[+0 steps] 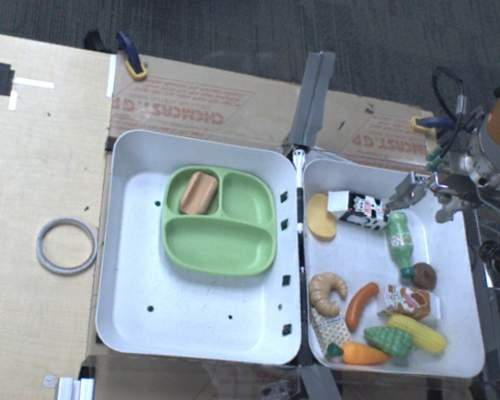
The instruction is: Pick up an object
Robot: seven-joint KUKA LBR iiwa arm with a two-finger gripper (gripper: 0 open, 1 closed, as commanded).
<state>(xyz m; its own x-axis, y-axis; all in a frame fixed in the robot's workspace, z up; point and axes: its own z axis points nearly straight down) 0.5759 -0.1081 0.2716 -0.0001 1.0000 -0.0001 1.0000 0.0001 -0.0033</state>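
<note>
We see a divided plate (221, 225) in the left bin (121, 250), a bread roll (199, 192) in its back-left compartment. In the right bin (449, 364), a bottle (399, 242) lies behind a croissant (327, 293) and sausage (361, 304); a carrot (362, 354) sits at the front edge.

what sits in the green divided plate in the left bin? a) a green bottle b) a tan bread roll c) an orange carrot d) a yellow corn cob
b: a tan bread roll lies in the upper left compartment of the green divided plastic plate in the left white bin.
</note>
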